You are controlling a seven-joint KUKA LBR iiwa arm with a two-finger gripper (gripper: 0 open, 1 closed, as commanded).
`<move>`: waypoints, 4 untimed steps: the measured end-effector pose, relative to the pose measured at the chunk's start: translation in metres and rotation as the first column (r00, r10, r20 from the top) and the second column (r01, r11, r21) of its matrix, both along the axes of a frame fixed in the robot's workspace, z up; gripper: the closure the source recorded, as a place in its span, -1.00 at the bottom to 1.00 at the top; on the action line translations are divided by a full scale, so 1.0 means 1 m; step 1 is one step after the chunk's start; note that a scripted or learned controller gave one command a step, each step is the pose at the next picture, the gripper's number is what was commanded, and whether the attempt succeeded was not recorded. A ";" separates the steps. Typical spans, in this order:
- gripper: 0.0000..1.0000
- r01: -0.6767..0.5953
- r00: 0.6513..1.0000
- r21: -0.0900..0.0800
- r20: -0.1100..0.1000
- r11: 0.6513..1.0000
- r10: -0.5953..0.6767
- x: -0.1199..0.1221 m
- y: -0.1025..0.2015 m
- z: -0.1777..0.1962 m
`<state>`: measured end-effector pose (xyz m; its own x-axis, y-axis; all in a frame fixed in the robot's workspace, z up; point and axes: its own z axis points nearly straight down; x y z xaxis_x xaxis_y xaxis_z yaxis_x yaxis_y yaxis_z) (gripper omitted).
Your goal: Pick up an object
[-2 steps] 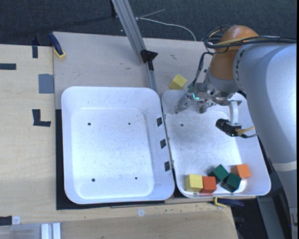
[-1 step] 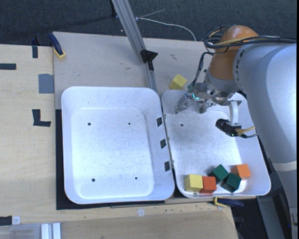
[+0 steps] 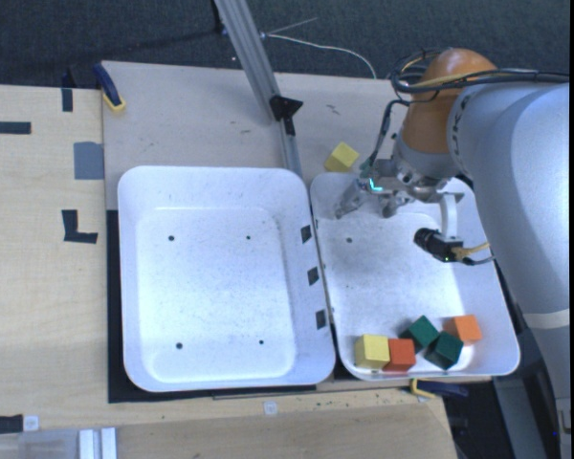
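five small blocks sit bunched against the near rim of the right bin (image 3: 488, 285): a yellow block (image 3: 371, 350), a red block (image 3: 401, 354), two green blocks (image 3: 423, 331) and (image 3: 447, 349), and an orange block (image 3: 467, 328). they crowd the low corner, likely because things slide and settle there. a sixth piece, another yellow cube (image 3: 342, 157), lies outside on the surface (image 3: 191, 122), just beyond the bin's far rim, probably out of the working area. the left bin (image 3: 134, 256) has only a speckled floor.

the claw (image 3: 367, 203) hangs over the far end of the right bin, well apart from the cluster, its fingers spread and pointing down with nothing between them. i judge no pick is made yet: the arm (image 3: 517, 161) would have to travel toward the near corner, where tight packing makes a clean grip harder.
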<state>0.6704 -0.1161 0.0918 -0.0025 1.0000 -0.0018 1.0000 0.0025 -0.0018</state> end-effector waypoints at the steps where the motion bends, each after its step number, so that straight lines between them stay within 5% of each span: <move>1: -1.00 0.000 1.000 0.000 0.000 1.000 0.000 0.000 0.000 0.000; 4: -1.00 0.000 1.000 0.000 0.000 1.000 0.000 0.000 0.000 0.000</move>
<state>0.6704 -0.1158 0.0918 -0.0029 1.0000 -0.0019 1.0000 0.0029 -0.0020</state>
